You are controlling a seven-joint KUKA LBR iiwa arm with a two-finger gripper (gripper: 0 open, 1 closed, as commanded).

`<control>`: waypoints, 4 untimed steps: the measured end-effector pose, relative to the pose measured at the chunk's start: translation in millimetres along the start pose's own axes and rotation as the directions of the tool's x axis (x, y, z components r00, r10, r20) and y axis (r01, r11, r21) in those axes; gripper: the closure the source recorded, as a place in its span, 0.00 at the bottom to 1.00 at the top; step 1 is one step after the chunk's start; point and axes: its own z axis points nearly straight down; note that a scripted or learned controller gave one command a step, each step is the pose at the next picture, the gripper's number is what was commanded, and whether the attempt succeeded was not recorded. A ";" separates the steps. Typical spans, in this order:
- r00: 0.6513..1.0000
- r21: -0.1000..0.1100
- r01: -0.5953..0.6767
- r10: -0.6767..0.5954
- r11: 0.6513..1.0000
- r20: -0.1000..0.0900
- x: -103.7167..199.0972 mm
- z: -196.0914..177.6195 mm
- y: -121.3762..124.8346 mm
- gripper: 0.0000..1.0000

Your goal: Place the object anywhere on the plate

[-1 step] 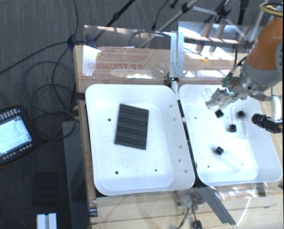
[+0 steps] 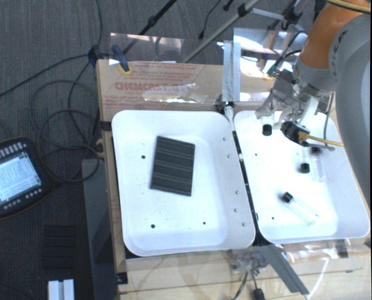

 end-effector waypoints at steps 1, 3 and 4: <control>0.993 -0.001 0.115 -0.115 0.993 -0.001 63.1 34.1 -17.0 1.00; 0.930 0.001 0.369 -0.369 0.930 0.000 156.6 34.8 -86.3 1.00; 0.788 0.000 0.615 -0.615 0.788 -0.003 185.8 0.7 -162.8 1.00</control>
